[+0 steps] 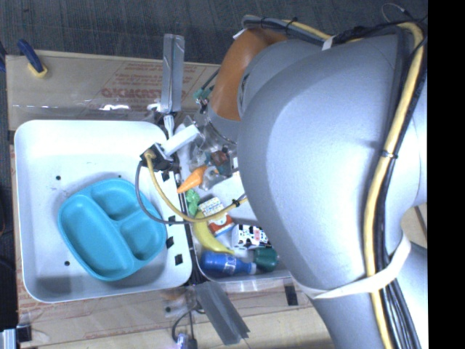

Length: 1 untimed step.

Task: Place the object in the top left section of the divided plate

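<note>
A blue divided plate [109, 227] lies in the left white bin [43, 144], towards its front. My gripper [195, 167] hangs over the wall between the two bins, at the near-left corner of the right bin. Directly below it is an orange carrot-like toy [192, 181]; whether the gripper touches it I cannot tell. The grey arm with its orange band [236, 71] covers most of the right bin.
In the visible strip of the right bin [218, 276] lie a yellow banana [205, 233], a blue bottle [224, 265], a dark green item [266, 257], a cow-patterned item [252, 235] and a small green piece [193, 203]. A yellow cable [161, 195] loops over the dividing wall.
</note>
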Motion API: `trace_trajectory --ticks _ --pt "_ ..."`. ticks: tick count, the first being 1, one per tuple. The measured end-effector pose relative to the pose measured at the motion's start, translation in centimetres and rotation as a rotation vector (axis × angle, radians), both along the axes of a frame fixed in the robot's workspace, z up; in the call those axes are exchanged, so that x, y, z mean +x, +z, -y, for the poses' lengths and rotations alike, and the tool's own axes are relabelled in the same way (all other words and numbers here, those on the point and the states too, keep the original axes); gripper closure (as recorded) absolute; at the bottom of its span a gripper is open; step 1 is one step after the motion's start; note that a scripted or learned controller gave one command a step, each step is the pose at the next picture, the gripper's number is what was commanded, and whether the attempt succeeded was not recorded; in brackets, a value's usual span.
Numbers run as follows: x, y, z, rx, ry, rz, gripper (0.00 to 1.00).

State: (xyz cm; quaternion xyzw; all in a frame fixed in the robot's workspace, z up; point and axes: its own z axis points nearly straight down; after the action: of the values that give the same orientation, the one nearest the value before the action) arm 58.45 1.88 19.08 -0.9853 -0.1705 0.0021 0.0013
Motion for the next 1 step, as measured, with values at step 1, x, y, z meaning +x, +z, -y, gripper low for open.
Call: trace_trajectory --ticks 1 --pt "1.57 0.07 -7.3 -0.001 0.132 0.004 1.0"
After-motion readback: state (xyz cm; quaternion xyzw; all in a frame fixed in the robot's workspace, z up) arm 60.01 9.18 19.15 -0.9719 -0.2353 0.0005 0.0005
